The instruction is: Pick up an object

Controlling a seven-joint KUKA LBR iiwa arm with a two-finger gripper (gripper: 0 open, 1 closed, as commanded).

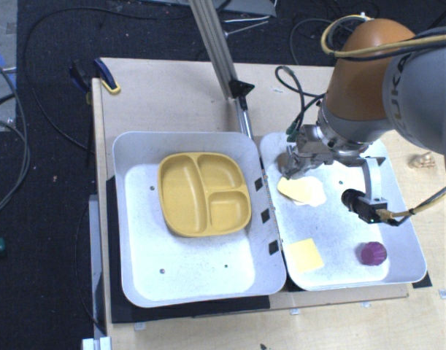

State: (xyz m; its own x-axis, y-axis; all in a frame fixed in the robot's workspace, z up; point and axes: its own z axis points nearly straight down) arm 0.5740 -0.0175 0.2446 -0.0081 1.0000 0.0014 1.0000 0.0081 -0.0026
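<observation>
1. in the right bin [398, 195], the claw [294, 162] is low at the far left corner, just above a pale yellow, rounded flat piece [303, 190] that may be a toy chip or a slice of something; the view is too coarse to say.
2. whether the claw touches that piece, and whether it is open or closed, i cannot tell, since the wrist hides it.
3. a yellow square slab [304, 254] lies near the front left of the same bin, well apart from the claw.
4. a small purple round object [373, 253] sits toward the front right of that bin.
5. the left bin [135, 268] holds a yellow divided plate [204, 193] with three compartments, lying flat near its middle.
6. both bins rest side by side on the tan counter [164, 93], their inner rims touching.
7. the grey arm [420, 86] with its orange band [368, 64] reaches in from the right.
</observation>
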